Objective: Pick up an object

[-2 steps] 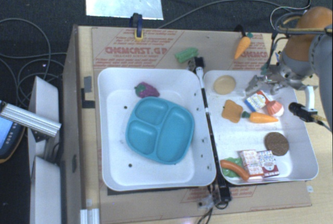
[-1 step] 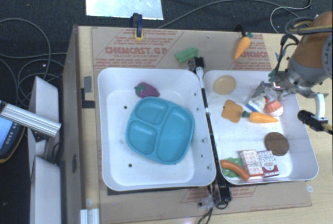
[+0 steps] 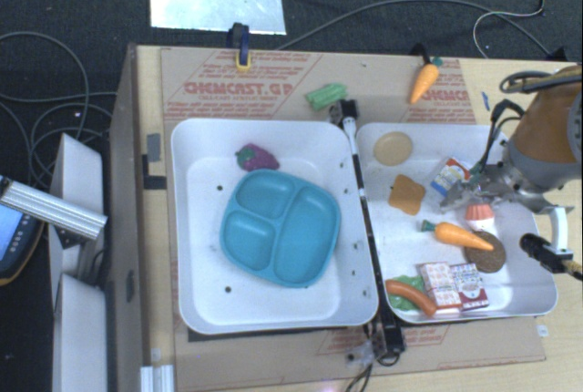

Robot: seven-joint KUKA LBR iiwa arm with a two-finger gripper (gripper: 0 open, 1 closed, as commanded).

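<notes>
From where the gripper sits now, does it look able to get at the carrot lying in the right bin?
Probably yes. The gripper hangs just above the carrot in the right bin, and the carrot's top side is uncovered. A small red-and-white item and a brown disc crowd it closely, which may hamper a clean grasp.

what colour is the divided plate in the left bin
Light blue; the divided plate shows plainly in the camera view, lying in the left bin.

Clamp [image 3: 240, 43], green toy [image 3: 325, 95], carrot [image 3: 424, 80] on cardboard [image 3: 273, 76] behind bins.

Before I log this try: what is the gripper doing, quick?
Gripper: low in the right bin; open or shut cannot be told.
</notes>
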